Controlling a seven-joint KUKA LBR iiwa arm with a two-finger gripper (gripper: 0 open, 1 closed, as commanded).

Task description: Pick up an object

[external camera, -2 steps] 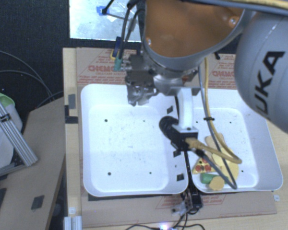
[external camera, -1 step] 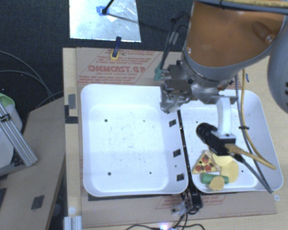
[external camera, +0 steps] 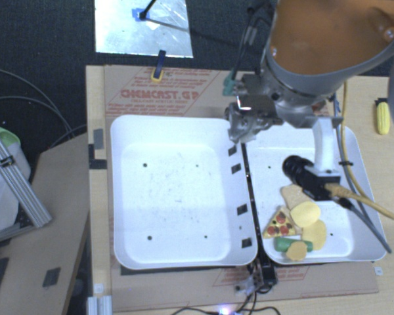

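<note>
Bright, even light from above washes out the two white bins, leaving only faint shadows. Glare flares on the metal sheet. The arm looms soft, perhaps out of focus. The whole picture is grainy.

Dark carpet floor; shiny metal sheet.

We see two glossy white plastic bins on brown cardboard, with a shiny metal sheet behind them.

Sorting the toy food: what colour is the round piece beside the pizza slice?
Pale yellow round piece, clearest in the camera view.
</note>
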